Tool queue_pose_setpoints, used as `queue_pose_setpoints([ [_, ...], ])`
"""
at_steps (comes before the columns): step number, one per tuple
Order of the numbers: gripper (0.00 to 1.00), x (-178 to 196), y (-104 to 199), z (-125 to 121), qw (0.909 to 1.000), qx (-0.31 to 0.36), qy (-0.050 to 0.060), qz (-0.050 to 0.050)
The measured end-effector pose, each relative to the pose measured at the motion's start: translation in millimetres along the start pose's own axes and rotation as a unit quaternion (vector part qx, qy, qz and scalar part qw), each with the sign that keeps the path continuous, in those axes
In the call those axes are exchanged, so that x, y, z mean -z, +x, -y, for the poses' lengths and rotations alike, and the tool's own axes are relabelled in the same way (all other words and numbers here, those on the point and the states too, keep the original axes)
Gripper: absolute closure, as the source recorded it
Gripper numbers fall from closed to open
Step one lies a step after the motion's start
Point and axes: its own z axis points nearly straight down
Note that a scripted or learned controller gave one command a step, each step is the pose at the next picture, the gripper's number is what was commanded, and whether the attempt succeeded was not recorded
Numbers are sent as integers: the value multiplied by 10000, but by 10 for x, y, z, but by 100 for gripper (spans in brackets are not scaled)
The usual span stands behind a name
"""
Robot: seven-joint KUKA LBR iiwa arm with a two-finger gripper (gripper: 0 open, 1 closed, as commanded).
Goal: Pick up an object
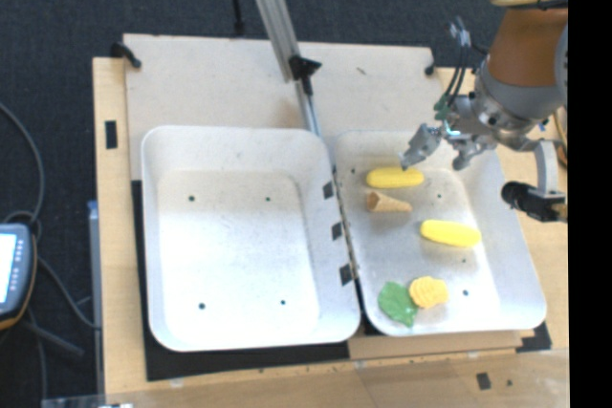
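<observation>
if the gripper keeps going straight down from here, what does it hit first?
Probably bare floor of the right bin, or the upper banana under its left finger. The gripper hangs open by the bin's far edge; depth is hard to judge from this slanted view.

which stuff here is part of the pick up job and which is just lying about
Part of the job:
pincer, open above the right bin
upper yellow piece
tan wedge
lower yellow piece
round yellow piece
green piece

Just lying about:
left bin
metal pole
handheld screen
</observation>
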Motion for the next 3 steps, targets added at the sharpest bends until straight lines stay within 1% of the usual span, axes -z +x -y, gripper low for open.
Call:
queue_pose_setpoints([
  [1,0,28,-1,-8,10000,-1,-26,3],
  [3,0,-1017,165,16,10000,-21,3,7],
])
